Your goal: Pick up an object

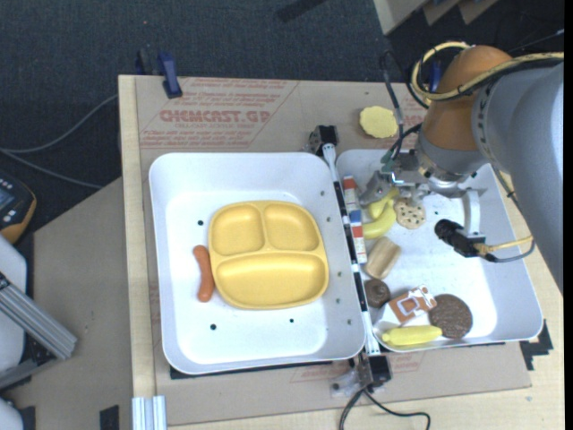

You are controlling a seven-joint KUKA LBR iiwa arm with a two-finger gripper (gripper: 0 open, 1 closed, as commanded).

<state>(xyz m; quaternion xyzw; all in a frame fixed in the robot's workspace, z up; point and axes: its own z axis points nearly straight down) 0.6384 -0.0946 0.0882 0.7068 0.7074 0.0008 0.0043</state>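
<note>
Two bins: side by side.
Left bin (170,267): yellow tray (267,253), sausage (204,272) touching its left edge.
Right bin (510,303): banana (380,218), cookie (410,213), assorted food.
Gripper (394,183): over banana and cookie; finger state cannot be told.

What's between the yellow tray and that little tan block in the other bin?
In the camera view, between the yellow tray and tan block: bare white bin floor, then the bins' adjoining rims.

Red "CHEMCAST GP" print on brown bench sheet (215,115).
</note>
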